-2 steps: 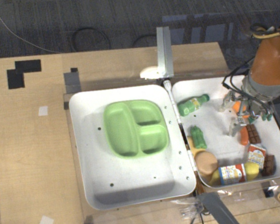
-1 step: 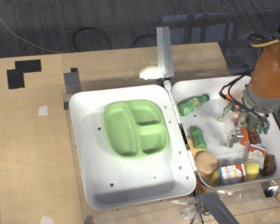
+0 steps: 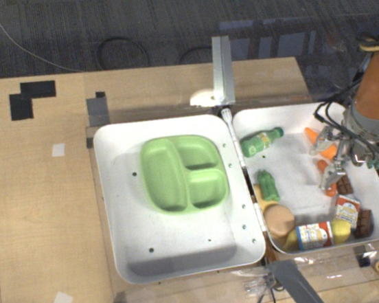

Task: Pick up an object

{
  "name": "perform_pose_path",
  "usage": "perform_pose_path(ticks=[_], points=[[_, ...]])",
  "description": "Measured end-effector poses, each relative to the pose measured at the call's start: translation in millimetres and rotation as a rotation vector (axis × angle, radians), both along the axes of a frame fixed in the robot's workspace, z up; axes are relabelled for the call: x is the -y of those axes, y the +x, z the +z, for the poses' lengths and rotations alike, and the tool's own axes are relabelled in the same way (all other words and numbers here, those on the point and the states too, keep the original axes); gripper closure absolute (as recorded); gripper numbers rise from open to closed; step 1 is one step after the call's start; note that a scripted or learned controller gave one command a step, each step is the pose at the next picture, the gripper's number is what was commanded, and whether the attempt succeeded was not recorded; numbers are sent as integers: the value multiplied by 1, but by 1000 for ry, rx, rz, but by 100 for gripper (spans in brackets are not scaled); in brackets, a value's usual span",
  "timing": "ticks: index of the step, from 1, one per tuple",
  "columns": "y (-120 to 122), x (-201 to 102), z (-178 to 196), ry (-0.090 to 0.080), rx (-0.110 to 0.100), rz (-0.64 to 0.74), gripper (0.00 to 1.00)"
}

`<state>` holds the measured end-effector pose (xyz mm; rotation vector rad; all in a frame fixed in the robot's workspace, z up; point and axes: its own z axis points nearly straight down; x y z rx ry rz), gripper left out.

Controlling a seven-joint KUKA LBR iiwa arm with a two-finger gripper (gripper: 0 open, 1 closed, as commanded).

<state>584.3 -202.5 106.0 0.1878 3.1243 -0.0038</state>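
Two shallow white bins are seen side by side on a wooden bench. The left bin (image 3: 131, 259) holds a green divided tray (image 3: 182, 173), lying flat near its middle.

The right bin (image 3: 285, 117) holds the loose objects. A green bottle (image 3: 261, 141) lies on its side near the far left corner. A small dark green item (image 3: 268, 187) lies below it, by the left wall. A tan round object (image 3: 279, 219) sits at the near left, touching a yellow bottle with a printed label (image 3: 316, 235) laid along the near wall. A small red and white packet (image 3: 347, 212) and a brown block (image 3: 364, 223) lie at the near right corner. Orange pieces (image 3: 314, 136) lie near the right side.

The gripper (image 3: 333, 174) is held low over the right side of this bin, just beside the orange pieces and a brown bar (image 3: 344, 183). Whether its fingers are apart or together cannot be told; nothing is seen clamped between them.
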Motion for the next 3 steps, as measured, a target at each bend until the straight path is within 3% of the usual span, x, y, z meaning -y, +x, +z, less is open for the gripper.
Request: perform_pose_path(ticks=[1, 2, 3], points=[[11, -25, -17, 1, 1, 9, 0], [-22, -36, -16, 2, 3, -133, 0], [-20, -51, -16, 2, 3, -163, 0]])
